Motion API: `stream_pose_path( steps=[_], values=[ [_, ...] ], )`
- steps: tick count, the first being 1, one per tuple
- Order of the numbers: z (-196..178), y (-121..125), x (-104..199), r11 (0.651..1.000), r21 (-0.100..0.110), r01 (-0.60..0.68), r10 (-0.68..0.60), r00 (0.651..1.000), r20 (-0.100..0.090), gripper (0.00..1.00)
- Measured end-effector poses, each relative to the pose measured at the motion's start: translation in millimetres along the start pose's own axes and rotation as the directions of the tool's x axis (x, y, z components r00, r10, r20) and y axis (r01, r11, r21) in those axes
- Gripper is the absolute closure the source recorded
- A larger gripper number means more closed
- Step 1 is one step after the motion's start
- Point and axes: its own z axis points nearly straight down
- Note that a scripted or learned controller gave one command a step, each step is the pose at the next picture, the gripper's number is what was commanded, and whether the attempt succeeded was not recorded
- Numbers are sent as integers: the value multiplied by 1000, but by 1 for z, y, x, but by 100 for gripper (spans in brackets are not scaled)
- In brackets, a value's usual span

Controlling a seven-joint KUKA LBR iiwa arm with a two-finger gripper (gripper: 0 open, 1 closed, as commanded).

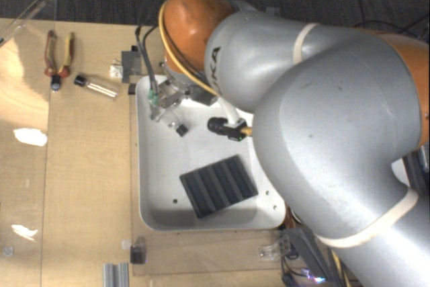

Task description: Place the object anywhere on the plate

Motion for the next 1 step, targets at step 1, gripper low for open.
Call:
stream_pose_path(
  steps=[1],
  values=[
    [-80, 1, -3, 927, -6, 374, -374, 927, 4, 100]
  ],
)
